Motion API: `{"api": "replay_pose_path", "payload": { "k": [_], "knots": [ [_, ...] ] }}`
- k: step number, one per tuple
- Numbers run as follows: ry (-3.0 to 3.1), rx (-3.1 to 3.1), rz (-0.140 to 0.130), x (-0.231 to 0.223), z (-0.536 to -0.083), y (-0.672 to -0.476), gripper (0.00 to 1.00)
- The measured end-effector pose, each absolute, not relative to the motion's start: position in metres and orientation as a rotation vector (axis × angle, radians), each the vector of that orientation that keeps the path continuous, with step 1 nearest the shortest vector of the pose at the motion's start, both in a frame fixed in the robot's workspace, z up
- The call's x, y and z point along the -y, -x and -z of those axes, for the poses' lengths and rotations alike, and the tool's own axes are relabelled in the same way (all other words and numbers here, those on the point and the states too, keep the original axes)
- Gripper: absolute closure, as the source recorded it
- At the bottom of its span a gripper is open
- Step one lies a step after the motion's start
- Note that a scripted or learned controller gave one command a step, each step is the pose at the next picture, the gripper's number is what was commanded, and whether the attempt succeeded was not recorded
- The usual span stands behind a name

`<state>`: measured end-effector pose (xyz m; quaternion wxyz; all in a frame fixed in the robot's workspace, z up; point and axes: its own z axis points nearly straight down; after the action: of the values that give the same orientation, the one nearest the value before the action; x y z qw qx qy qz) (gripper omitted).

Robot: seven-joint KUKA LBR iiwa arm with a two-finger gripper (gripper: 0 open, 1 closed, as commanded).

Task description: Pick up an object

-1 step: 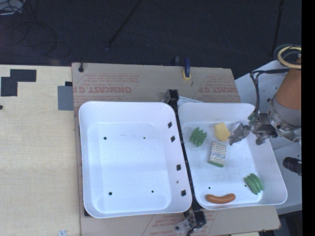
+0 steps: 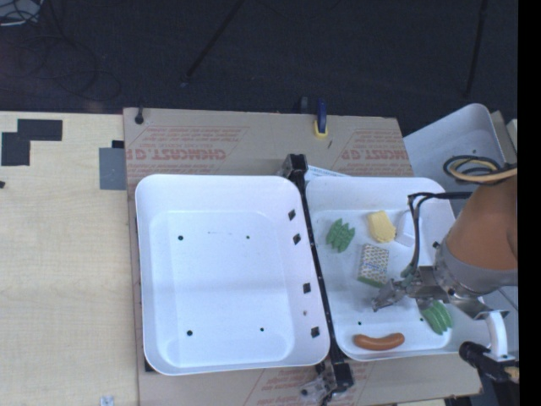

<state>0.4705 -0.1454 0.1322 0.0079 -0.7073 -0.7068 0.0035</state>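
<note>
The right bin (image 2: 338, 311) holds several small objects. A ridged green piece (image 2: 340, 235) lies near its left wall, with a yellow block (image 2: 381, 226) to its right. A beige mesh-patterned block (image 2: 373, 262) sits in the middle. An orange-brown sausage (image 2: 378, 341) lies along the front wall, and a green pepper-like piece (image 2: 437, 317) rests at the front right. My gripper (image 2: 387, 296) is low in this bin, just below the beige block's front edge and above the sausage. The arm's orange band (image 2: 486, 227) hides the bin's right side.
The left bin (image 2: 152, 227) stands beside the right one, joined by a black clamp strip (image 2: 306, 260). Both rest on a cardboard sheet (image 2: 220, 146). A black cable (image 2: 418, 227) loops over the right bin. A white tray (image 2: 456, 142) sits at the back right.
</note>
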Motion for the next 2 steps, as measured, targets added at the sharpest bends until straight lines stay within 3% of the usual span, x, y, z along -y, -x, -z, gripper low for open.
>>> {"api": "replay_pose_path", "payload": {
  "k": [1,2],
  "knots": [
    [2.221,2.239,0.016,0.112,-0.262,-0.562,0.00],
    [2.220,2.215,-0.003,0.100,-0.277,-0.474,0.00]
  ]
}}
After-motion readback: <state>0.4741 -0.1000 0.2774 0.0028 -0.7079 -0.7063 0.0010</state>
